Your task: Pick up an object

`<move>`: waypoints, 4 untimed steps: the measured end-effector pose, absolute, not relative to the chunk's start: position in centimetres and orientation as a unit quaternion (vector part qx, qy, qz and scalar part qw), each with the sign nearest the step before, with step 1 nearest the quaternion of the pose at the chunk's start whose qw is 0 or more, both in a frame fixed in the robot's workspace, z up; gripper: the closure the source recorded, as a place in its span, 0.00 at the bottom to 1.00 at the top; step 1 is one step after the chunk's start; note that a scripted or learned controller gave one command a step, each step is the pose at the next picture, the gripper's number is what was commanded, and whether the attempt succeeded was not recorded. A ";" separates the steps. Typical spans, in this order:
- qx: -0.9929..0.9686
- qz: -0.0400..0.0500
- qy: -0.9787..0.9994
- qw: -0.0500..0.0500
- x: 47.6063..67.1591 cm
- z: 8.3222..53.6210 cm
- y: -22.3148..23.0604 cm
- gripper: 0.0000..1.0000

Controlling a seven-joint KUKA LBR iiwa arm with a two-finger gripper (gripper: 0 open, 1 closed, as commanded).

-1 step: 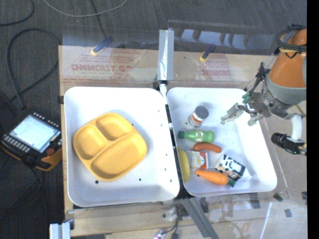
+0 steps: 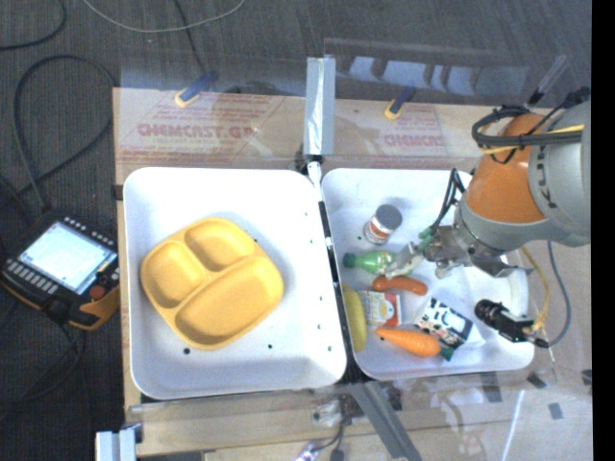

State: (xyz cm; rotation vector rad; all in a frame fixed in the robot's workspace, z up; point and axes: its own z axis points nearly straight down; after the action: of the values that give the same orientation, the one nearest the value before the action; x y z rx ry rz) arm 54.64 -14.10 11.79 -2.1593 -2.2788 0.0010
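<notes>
2 bins before us: in the right bin (image 2: 500, 358), our gripper (image 2: 420, 251) hovers beside the orange pepper (image 2: 399, 284); its grip we cannot tell. Light, slick, rounded, best pinched mid-body

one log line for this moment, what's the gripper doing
arm: over right bin | gripper: low, by green bottle | carrot: lying loose | yellow tray: left bin

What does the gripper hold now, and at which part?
It cannot be told: the gripper hangs over the green bottle and a small carrot.
</notes>
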 end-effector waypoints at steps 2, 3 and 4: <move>-0.634 -0.004 -0.773 -0.008 52.6 9.1 -14.2 0.00; -0.634 -0.004 -0.773 -0.009 52.8 10.1 -14.2 1.00; -0.634 -0.004 -0.773 -0.009 52.7 10.1 -14.2 0.00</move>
State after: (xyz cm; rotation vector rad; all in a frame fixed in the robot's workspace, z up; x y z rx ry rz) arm 52.74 -14.16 10.14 -2.0043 -2.4428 -0.0134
